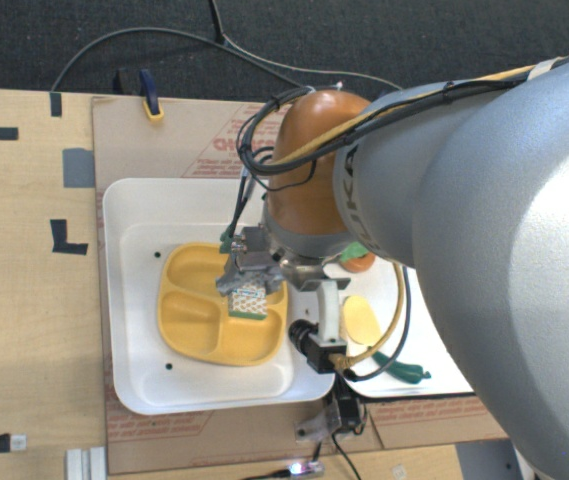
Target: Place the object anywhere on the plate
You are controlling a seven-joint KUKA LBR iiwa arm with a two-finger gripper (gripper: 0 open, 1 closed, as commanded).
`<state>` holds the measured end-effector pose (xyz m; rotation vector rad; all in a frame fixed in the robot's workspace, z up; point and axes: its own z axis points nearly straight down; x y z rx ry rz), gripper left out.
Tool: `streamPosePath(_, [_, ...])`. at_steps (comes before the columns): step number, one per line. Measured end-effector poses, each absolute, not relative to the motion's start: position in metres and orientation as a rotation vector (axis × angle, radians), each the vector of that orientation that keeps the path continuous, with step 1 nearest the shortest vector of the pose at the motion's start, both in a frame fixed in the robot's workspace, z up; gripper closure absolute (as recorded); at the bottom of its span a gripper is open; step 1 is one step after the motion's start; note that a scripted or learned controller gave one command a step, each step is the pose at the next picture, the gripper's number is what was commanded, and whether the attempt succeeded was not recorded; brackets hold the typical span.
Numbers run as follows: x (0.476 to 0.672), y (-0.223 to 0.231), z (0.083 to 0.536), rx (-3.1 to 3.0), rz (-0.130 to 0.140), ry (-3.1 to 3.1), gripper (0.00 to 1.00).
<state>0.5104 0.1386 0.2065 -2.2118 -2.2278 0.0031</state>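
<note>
A yellow divided plate [199, 308] lies in the left white bin [124, 268]. My gripper [250, 286] hangs over the plate's right side, below the orange wrist band. A small green-and-white checkered object [249, 304] sits between its grey fingers [231, 282], right above the plate's right compartment. The gripper is shut on that object. I cannot tell whether the object touches the plate. The arm hides the plate's upper right rim.
The right bin [434, 383] is mostly hidden by the arm. In it lie an orange item [358, 261], a pale yellow item [362, 319] and a green item [405, 372]. A black cable hangs beside the gripper. A clamp [151, 100] sits at the bench's back edge.
</note>
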Motion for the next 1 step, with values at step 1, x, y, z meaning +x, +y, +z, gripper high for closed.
streamPosePath(1, [0.5116, 0.1847, 0.2193, -2.212, 0.001, -2.228, 1.00])
